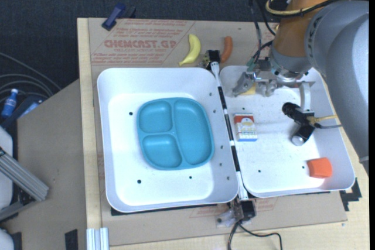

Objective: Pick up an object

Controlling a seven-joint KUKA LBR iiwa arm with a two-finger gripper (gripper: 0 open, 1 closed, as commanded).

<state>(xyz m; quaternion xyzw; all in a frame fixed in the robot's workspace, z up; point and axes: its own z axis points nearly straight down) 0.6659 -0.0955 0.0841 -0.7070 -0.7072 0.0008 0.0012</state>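
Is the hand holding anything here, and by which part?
It cannot be told: the hand sits low in the right bin's far left corner, by a small yellowish thing, with no hold visible.

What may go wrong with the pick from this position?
The gripper is at the far left corner of the right bin, so it may strike the wall there. The small box lies close to that bin's left wall, leaving little room to grasp it.

One fixed camera above the bench looks down — slanted — on both bins.
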